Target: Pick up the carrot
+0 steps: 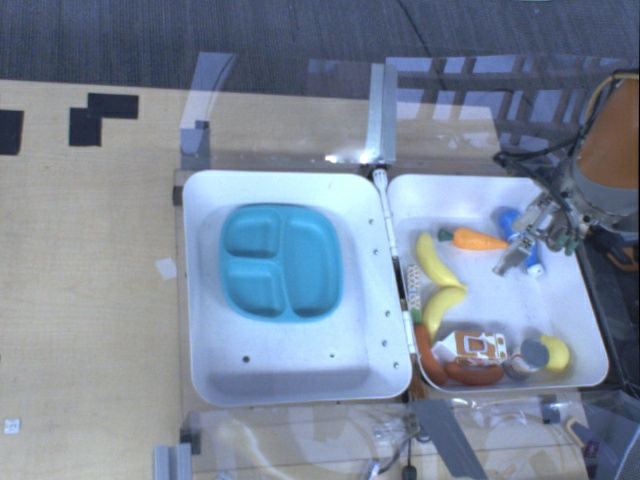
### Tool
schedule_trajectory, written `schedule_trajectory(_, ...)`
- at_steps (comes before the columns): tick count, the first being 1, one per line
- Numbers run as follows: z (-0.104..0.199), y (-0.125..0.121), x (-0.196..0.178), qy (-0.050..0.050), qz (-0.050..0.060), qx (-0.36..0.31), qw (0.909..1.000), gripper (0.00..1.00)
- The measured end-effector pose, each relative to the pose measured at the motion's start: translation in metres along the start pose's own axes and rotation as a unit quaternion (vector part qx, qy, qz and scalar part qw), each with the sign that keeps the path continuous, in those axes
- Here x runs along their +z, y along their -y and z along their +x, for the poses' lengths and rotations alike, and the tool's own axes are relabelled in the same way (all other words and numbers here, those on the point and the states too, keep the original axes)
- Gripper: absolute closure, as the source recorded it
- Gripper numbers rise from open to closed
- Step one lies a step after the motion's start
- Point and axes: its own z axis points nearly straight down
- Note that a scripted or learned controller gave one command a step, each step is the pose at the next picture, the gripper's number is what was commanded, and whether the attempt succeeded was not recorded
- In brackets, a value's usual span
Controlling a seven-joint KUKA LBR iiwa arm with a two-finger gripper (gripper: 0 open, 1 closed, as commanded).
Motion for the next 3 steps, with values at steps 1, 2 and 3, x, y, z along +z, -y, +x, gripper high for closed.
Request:
schedule_trajectory(1,-0.022,-0.058,0.074,0.001,-0.001,-0.018,0.9998,0.0)
schedule_trajectory(2,-0.024,-0.061,0.06,0.004,-0.004,-0.018,0.9998,1.0)
schedule_trajectory(3,0.001,-0.089,-0.026,-0.001,-0.001,0.027,0.9996,1.0)
